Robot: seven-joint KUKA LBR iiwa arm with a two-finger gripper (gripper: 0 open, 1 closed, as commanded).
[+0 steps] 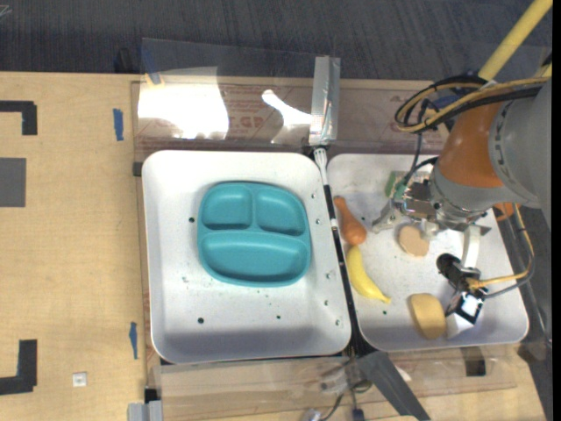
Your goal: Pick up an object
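My gripper [419,220] hangs low over the middle of the right bin [504,327]. Directly under it lies a pale beige round object [414,240], partly covered by the gripper. An orange carrot [351,223] lies at the bin's left wall, with a yellow banana [365,277] just below it. A tan rounded piece [428,315] rests near the front of the bin. A small green item [394,183] peeks out behind the gripper.
The left bin [166,314] holds a teal divided plate [255,233] in its middle. A clear plastic sheet [228,103] lies behind the bins. The arm's grey body and orange band [478,152] cover the right bin's back right part.
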